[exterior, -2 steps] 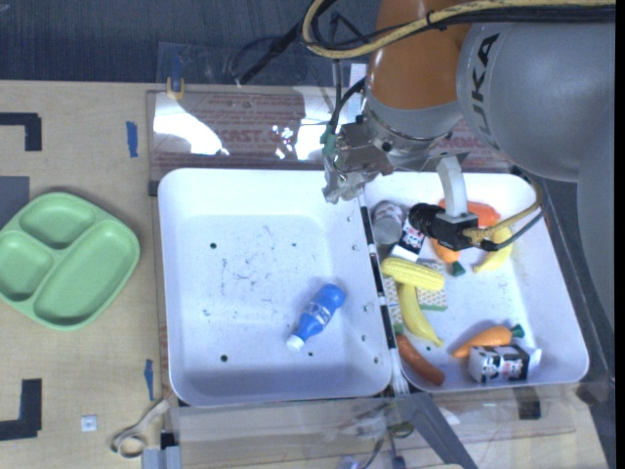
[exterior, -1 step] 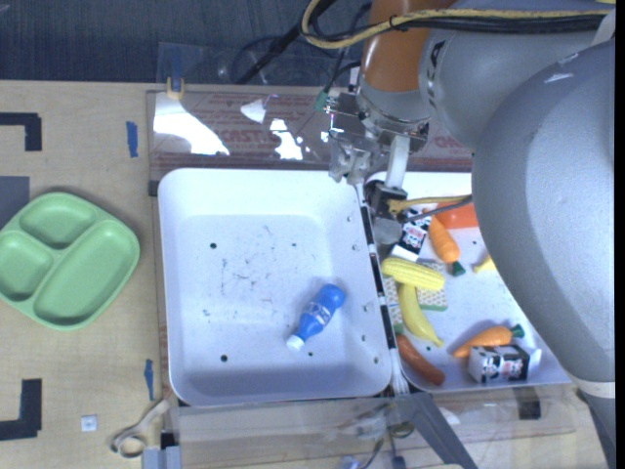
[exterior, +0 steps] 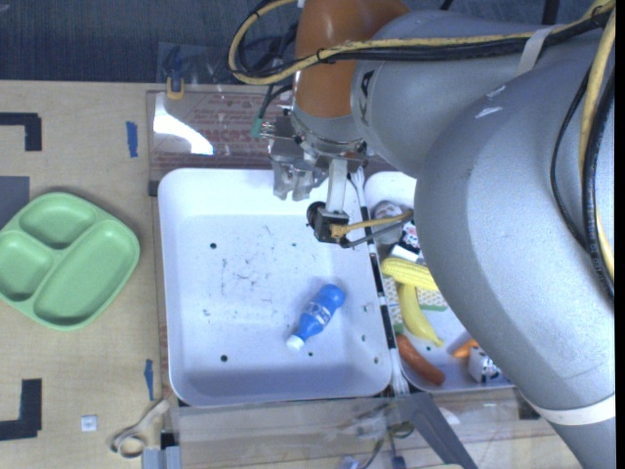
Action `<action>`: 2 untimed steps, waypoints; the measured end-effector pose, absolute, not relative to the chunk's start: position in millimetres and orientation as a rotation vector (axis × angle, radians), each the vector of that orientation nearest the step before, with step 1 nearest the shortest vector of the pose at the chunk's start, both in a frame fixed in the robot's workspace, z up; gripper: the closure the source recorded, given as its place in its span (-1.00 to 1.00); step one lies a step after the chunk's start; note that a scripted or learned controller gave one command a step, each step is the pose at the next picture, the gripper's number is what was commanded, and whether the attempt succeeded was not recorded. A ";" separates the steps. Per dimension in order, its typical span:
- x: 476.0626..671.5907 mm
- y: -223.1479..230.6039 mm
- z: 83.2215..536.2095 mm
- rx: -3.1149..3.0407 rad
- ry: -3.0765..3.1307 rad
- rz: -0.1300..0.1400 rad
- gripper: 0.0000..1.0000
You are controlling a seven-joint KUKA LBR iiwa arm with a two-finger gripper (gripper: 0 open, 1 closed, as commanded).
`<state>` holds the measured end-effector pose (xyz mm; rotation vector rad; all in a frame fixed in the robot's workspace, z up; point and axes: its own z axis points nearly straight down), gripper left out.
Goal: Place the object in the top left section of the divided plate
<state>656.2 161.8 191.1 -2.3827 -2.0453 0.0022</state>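
Wooden table (exterior: pixel 88 115): green divided plate (exterior: pixel 64 259) left; blue bottle (exterior: pixel 317 314) in bin (exterior: pixel 195 223); we can't tell pincer (exterior: pixel 296 186) state.

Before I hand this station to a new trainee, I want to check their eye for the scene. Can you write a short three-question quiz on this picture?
1. True or false: the blue bottle lies on its side in the left bin.
2. Where is the green divided plate? A) in the right bin B) on the bench left of both bins C) under the arm
3. Fill in: the banana lies in the ____ bin.

Key: 1 true. 2 B. 3 right; the gripper hangs over the left bin's far edge.
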 end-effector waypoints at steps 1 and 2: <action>624.6 152.5 360.5 -2.444 -1.975 0.000 1.00; 541.7 153.3 372.4 -2.093 -2.341 0.002 1.00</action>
